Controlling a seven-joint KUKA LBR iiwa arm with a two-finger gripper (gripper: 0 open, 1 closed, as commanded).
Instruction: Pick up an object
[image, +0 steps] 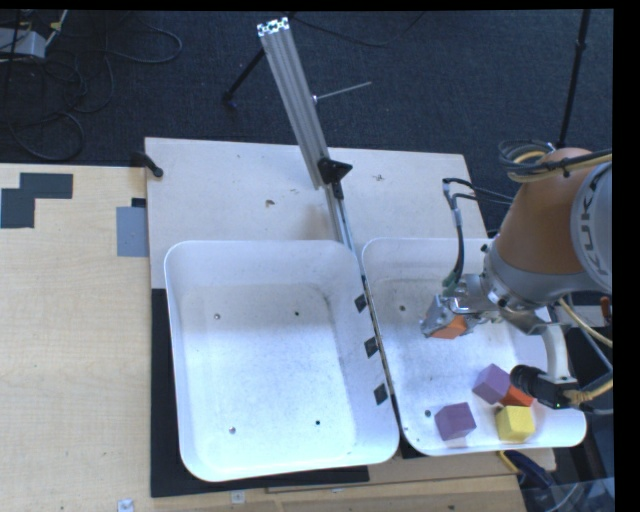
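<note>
Blocks sit nearest, clustered in the front corner of the right bin (420, 440): a purple cube (455, 420), a yellow cube (515, 423) to its right, a second purple block (491, 383) just behind, and a red-orange block (517, 397) wedged between that one and the yellow cube. Farther back, over the middle of the same bin, the gripper (443, 323) hangs low with a small orange piece (453, 326) showing at its tip; whether that piece is gripped cannot be told. The left bin (190, 300) lies alongside. Beyond both, a slanted aluminium rail (298, 100) rises.
</note>
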